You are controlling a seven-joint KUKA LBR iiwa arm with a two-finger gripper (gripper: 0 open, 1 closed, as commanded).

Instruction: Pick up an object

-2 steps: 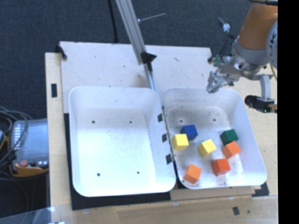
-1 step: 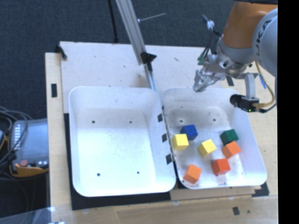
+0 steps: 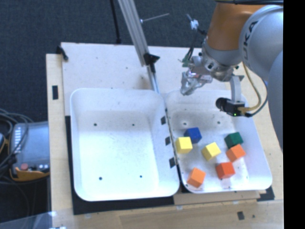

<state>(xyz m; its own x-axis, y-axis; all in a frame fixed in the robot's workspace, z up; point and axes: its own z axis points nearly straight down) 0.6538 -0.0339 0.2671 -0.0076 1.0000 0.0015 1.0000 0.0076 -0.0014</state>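
We find the grey arm with its orange band reaching in from the right, its metal two-finger gripper hanging above the far left corner of the right shallow white plastic bin. We cannot tell how the jaws stand, as the gripper's tip is small and blurred against the bin's rim; we see no object between them. The task's objects all lie in the near half of the right bin, well apart from the gripper. We count seven small cubes there: a blue cube touching or just beside a yellow cube near the bin's left wall, a second yellow cube to their right, a dark green cube near the right wall with an orange cube just beside it on the near side, a red-orange cube nearer still, and another orange cube close to the near rim. The left shallow white plastic bin stands alongside, the two bins touching along their shared edge. A slanted aluminium strut rises from the bench behind the left bin.
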